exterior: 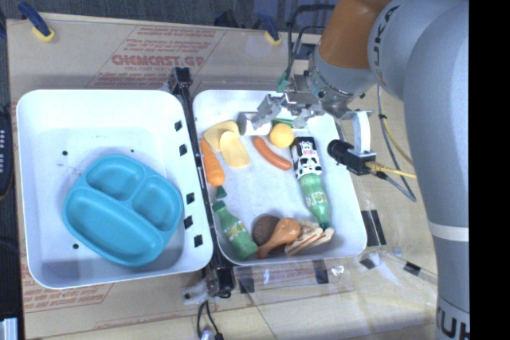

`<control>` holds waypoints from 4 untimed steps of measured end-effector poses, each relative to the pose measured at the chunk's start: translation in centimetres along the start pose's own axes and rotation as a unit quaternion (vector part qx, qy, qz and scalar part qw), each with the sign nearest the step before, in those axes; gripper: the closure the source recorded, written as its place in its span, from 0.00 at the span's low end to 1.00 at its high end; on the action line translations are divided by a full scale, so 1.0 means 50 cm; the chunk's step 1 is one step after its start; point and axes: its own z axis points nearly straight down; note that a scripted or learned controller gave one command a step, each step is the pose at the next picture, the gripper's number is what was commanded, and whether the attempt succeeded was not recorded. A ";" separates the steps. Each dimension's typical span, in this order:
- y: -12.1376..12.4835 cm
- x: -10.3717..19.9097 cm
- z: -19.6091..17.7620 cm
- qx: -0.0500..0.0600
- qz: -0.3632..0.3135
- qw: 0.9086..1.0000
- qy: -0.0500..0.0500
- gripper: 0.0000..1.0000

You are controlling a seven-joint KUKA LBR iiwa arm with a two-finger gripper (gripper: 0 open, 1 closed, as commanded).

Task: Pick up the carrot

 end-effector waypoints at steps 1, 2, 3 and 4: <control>-0.093 0.088 0.044 0.002 0.032 0.999 0.000 0.00; -0.020 0.070 0.187 0.002 0.099 0.995 0.000 0.00; -0.017 0.070 0.238 -0.001 0.065 0.998 -0.001 0.00; -0.042 0.072 0.242 0.004 0.211 0.978 0.001 0.00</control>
